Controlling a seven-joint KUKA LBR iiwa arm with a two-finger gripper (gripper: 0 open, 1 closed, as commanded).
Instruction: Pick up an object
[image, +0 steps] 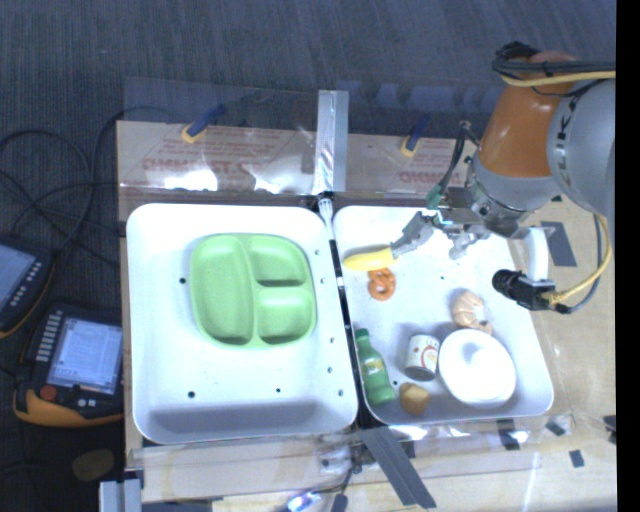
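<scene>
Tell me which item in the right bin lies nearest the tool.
The yellow banana, at the right bin's upper left. It lies just left of the tool, closer than the orange ring, green bottle, cup or white bowl.

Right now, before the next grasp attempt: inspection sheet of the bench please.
Surface: two white bins side by side.
Job's things: right bin has yellow banana, orange ring, green bottle, small can, white bowl, beige lump, brown lump.
Clutter: green divided plate in left bin.
Grippers: gripper over right bin, open, holding nothing.
Cables: black cables left of bench.
Surroundings: handheld pendant on floor.
</scene>
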